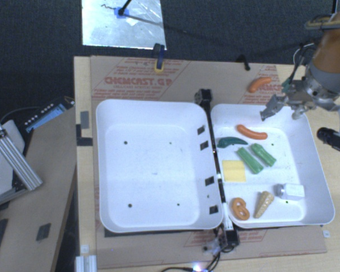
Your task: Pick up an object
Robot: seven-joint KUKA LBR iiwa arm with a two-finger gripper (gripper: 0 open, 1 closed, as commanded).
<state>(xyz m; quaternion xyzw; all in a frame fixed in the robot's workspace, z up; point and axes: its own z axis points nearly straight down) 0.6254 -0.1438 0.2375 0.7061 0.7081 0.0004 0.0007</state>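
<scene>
The right bin (314,152) holds several small items: an orange sausage (252,132), a dark green pepper-like piece (232,143), two green blocks (249,159) (263,154), a yellow square (234,170), a pretzel (239,208), a tan cone (263,203) and a small white bottle (289,191). Another orange sausage (259,84) lies on the cardboard behind the bin. My gripper (283,110) hangs above the bin's far edge, open, with its two fingers spread and nothing between them.
The left bin (110,118) sits beside the right one, with a black divider clip strip (212,152) between them. A yellow-and-blue clamp (158,58) stands on the cardboard's far edge. A silver sheet (123,16) lies beyond the bench.
</scene>
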